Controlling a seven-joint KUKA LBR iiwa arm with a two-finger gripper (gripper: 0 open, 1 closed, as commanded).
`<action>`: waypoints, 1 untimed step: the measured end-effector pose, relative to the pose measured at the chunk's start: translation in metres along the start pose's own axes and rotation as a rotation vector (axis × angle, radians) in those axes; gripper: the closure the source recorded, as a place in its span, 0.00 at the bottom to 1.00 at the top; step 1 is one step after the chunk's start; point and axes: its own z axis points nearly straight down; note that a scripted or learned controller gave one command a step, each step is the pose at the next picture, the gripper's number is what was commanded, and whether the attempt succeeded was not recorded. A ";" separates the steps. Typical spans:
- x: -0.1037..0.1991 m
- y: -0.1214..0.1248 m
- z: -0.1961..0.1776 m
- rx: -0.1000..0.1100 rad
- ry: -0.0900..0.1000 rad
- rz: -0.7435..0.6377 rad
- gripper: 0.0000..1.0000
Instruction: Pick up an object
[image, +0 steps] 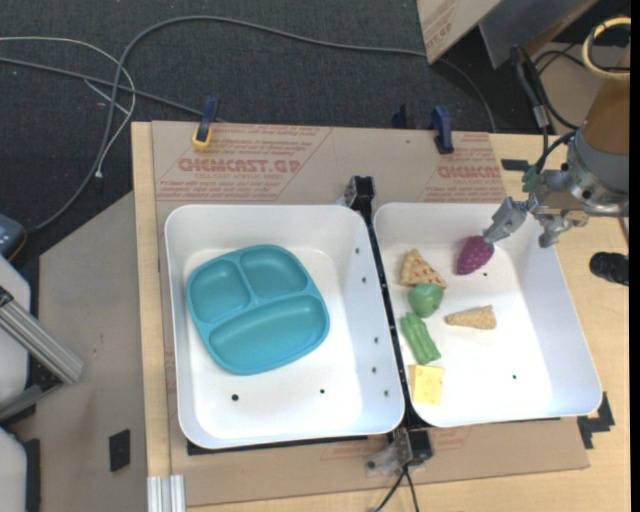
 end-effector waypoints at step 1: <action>0.000 0.002 -0.006 -0.012 -0.002 -0.003 0.00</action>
